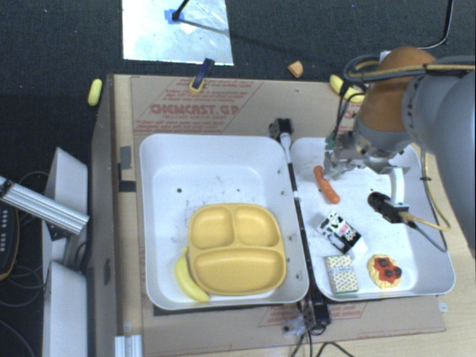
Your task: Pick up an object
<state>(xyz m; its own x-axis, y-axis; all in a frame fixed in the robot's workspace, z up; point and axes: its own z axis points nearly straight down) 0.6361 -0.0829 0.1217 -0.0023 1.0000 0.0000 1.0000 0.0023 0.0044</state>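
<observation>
An orange carrot (326,185) lies in the right bin (439,266) near its left wall. My gripper (334,163) hangs low just past the carrot's far end, close to it; whether it touches the carrot is unclear. Toward the bin's front are a small black-and-white patterned object (341,230), a green-and-white box (341,273) and a small round pizza toy (385,271). The grey arm with its orange band (394,95) reaches in from the right over the bin's back edge.
The left bin (160,169) holds a yellow divided plate (236,245) with a banana (186,277) against its front left edge. Small yellow and orange pieces lie on the dark floor beyond the bench. The wall between the bins runs just left of the carrot.
</observation>
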